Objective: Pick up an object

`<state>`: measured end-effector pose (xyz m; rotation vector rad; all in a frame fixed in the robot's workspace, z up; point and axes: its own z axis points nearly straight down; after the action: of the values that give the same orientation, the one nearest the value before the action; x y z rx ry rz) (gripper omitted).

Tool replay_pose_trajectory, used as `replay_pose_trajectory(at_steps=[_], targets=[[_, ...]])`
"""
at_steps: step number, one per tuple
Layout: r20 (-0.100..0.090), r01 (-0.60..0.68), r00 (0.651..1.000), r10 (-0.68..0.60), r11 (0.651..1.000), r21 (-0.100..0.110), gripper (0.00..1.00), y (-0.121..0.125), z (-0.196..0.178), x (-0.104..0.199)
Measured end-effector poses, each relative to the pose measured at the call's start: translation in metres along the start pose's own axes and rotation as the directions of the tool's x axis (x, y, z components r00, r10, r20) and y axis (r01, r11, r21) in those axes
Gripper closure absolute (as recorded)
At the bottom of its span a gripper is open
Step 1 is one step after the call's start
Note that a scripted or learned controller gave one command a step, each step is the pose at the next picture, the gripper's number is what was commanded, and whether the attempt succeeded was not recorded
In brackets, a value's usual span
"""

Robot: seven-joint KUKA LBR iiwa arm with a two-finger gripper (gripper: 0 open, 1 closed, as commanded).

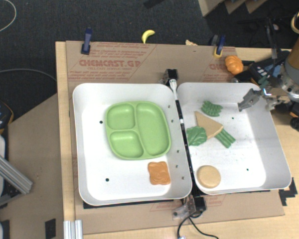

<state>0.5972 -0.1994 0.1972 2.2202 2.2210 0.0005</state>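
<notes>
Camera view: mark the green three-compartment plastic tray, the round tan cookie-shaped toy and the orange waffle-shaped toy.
Green three-compartment plastic tray point(137, 130), camera view, on its central divider.
Round tan cookie-shaped toy point(208, 176), camera view, middle of its top face.
Orange waffle-shaped toy point(159, 173), camera view, its centre.

Only readable text is red print on the brown cardboard sheet under the bins: "CHEMCAST G P" along its far edge, up and well left of the gripper. A smaller red line sits under it, too small to read. More red print on the same sheet nearer the gripper, around the clamp, is illegible. Faint red print on the sheet's near edge is also unreadable.
</notes>
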Motion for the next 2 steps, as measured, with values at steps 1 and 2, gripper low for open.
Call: replay_pose_trajectory(at_steps=[1, 2], targets=[[0.005, 0.004, 1.0, -0.004, 1.0, -0.021, 0.0, -0.007, -0.236, 0.04], [0.001, 0.007, 1.0, -0.007, 1.0, -0.017, 0.0, -0.021, -0.347, 0.108]])
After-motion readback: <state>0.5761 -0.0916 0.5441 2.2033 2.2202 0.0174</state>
